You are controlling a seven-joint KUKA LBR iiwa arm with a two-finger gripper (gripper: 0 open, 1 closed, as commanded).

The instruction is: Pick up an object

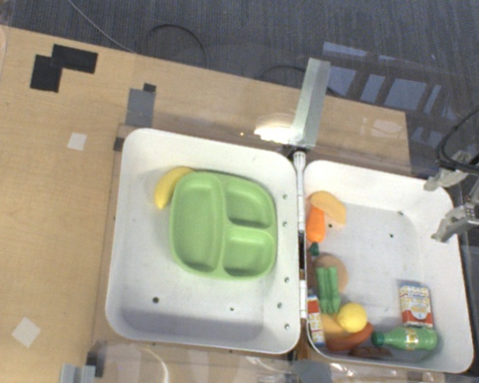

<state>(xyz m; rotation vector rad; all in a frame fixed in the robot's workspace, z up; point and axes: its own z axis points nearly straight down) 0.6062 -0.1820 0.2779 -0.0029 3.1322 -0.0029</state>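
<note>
Objects to choose from all lie in the right bin [393, 247], and none has been lifted as far as this view shows. A lemon [352, 317] sits near the bin's near-left corner, touching a green piece [328, 289] and a dark red-brown piece [349, 341] beside it. An orange carrot-like item [316, 224] and a pale orange wedge [328, 207] lie along the left wall, further back. A green bottle [405, 339] lies on its side at the near edge, and a small red-labelled can [415, 303] lies just behind it.

In the left bin [128, 295] a green divided plate [220, 225] rests with a banana [167, 186] tucked against its far-left edge.

The gripper [456, 220] hangs at the far-right corner of the right bin, well apart from every item. I cannot tell whether it is open or closed; nothing is visibly held in it.

By my judgement the task is at its start: the arm must yet travel over a chosen item, descend, close and lift. The can stands somewhat apart from the cluster, so it looks the easier target.
</note>
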